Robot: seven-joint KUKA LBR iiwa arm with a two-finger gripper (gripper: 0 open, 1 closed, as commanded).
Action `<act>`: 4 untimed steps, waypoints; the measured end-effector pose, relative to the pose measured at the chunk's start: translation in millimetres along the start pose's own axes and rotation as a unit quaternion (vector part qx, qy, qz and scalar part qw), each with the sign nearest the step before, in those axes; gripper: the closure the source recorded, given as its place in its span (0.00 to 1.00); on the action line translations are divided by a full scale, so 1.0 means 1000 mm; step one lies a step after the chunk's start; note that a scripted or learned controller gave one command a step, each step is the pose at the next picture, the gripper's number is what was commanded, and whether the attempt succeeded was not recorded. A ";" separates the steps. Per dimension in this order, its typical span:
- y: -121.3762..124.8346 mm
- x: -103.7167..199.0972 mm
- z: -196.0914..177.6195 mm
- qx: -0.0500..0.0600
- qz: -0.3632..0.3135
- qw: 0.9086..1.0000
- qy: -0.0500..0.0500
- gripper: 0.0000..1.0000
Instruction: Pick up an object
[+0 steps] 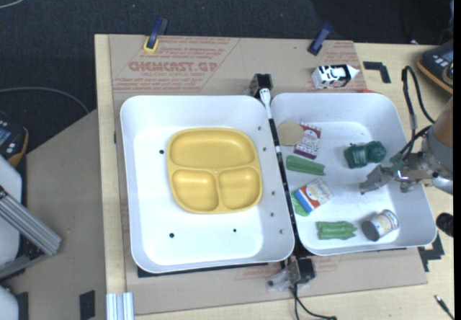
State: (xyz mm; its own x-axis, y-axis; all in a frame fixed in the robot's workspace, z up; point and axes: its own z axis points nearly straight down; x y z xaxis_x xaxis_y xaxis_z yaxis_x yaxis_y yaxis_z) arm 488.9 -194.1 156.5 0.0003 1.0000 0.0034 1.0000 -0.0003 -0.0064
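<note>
The nearest thing to the gripper point(379, 180) is a dark green bottle point(364, 154) in the right bin point(389, 106). It lies on its side, long axis running left to right with a slight tilt, its narrower end toward the arm. It is stubby and dark green with a lighter patch on top. The gripper hangs just below and right of the bottle, apart from it, with nothing between its fingers; whether they are spread or closed I cannot tell.

Below the bottle, near the bin's lower rim, lies a small can point(380, 224), and left of that a light green piece point(336, 230). Further left of the bottle lie a green stick point(305, 165), a red-and-white packet point(309, 141), a tan disc point(288, 132) and a red-blue-white carton point(311, 197). The left bin point(144, 189) holds a yellow tray point(214, 169) with three compartments.
</note>
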 end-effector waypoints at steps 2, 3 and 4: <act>-0.005 0.005 0.073 -0.001 0.000 1.000 0.000 0.00; -0.004 0.005 0.062 -0.003 0.001 1.000 -0.001 1.00; -0.004 0.015 0.008 -0.006 -0.001 1.000 -0.003 1.00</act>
State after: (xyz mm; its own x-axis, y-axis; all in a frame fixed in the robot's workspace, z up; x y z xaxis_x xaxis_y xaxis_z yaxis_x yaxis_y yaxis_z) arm 484.6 -178.9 148.9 -0.0015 1.0000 -0.0027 1.0000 0.0015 0.0054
